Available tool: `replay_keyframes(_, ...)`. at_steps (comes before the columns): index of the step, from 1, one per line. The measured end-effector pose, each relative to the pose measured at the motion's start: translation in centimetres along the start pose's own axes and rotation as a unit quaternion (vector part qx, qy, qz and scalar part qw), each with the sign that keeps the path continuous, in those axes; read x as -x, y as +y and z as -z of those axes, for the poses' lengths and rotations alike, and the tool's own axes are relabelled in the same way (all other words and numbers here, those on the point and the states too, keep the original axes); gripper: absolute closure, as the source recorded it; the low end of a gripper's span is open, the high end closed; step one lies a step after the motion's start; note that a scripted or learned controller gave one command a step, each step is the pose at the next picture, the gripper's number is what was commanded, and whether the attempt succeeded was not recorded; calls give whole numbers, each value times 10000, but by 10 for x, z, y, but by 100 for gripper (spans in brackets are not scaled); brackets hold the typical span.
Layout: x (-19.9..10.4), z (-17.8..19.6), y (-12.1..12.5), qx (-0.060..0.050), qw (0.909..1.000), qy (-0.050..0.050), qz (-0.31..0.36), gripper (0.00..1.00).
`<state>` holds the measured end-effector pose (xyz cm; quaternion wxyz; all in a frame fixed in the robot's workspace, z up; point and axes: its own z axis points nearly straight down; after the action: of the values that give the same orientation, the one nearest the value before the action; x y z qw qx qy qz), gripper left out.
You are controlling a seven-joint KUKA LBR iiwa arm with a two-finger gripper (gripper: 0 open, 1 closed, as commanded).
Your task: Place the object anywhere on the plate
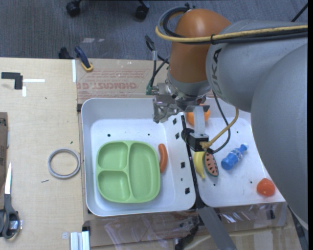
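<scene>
**Two white bins on a wooden bench, arm above the divide**

Grey carpet at the top, chair castors (73,7) just showing; below it a pale wooden bench (39,122) bearing two shallow white bins side by side. In the left bin (90,146), a green three-compartment plate (129,171), with an orange hot dog or sausage (163,156) lying just beside its right rim, touching or nearly so, and not on the plate. In the right bin (239,188), a banana (198,163) and a watermelon slice (211,165) close together near the dividing wall, a small blue bottle (234,156) to their right, an orange-red round fruit, perhaps a tomato (265,187), near the lower right corner, and something orange (201,115) partly hidden under the wrist. Grey arm with orange band (195,39) reaching in from the right, gripper (163,113) hanging over the back of the bins at the divide. Cannot tell how the gripper stands or what, if anything, it has. On the bench to the left, a grey tape ring (64,162) and scissors (9,217).
</scene>
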<state>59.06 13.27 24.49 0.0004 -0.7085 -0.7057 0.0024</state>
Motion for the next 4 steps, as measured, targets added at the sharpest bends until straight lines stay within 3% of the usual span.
replay_keyframes(1, 6, 100, -88, 9, 10000, -1, 26, 100)
replay_keyframes(2, -16, 31, -2, -2, 10000, -3, 17, 100)
replay_keyframes(3, 9, 73, -70, 2, 10000, 0, 1, 100)
replay_keyframes(4, 9, 73, -70, 1, 10000, 0, 4, 0)
